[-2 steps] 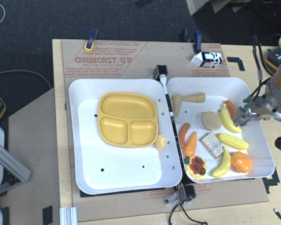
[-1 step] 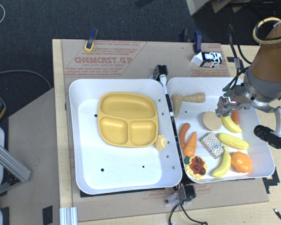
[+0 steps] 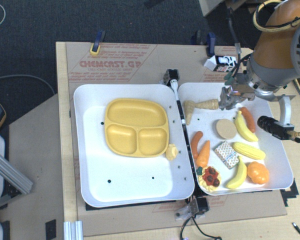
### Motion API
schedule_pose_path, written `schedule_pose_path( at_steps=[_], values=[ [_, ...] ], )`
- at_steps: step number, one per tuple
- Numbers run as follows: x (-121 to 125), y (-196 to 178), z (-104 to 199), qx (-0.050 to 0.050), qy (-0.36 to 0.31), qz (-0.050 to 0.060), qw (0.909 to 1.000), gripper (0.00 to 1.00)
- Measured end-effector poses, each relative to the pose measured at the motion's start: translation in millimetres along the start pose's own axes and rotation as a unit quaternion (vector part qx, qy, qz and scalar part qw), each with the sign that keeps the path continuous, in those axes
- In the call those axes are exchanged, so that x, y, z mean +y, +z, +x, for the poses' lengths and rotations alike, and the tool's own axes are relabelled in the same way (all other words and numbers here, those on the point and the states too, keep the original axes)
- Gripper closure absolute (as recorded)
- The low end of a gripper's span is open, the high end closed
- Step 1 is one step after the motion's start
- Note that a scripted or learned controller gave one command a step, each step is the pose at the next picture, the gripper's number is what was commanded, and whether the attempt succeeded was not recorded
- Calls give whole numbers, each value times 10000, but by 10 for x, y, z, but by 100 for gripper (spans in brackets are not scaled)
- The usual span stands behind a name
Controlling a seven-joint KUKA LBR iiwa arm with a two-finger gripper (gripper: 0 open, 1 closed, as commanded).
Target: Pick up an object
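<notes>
The right bin (image 3: 282, 156) holds several toy foods. A beige cone (image 3: 200, 105) lies at its back left, and a round tan disc (image 3: 226, 129) sits near the middle. Beside the disc are a yellow banana (image 3: 245, 127) and an orange-red sausage (image 3: 248, 118). Two carrots (image 3: 196, 141) (image 3: 203, 154) lie along the left wall. Nearer the front are a patterned wrapped block (image 3: 226, 154), a yellow piece (image 3: 248, 150), an orange (image 3: 259, 173), another banana (image 3: 238, 175) and a berry-topped piece (image 3: 210, 178). My gripper (image 3: 230, 100) hangs over the bin's back part, between the cone and the sausage.
The left bin (image 3: 90, 149) carries a yellow three-compartment tray (image 3: 136, 126), with a small pale yellow lump (image 3: 171, 151) at its right wall. A black cylindrical part (image 3: 275, 127) juts over the right bin's right side. Clamps (image 3: 95, 48) (image 3: 210, 43) stand at the board's back edge.
</notes>
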State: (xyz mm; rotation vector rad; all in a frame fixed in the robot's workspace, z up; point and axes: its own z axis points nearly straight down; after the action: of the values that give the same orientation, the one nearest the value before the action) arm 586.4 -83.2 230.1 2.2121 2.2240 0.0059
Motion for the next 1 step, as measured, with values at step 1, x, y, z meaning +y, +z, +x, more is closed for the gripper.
schedule_pose_path(
  at_steps=[1],
  values=[
    [305, 7, 418, 5, -1, 5, 10000, 100]
  ],
)
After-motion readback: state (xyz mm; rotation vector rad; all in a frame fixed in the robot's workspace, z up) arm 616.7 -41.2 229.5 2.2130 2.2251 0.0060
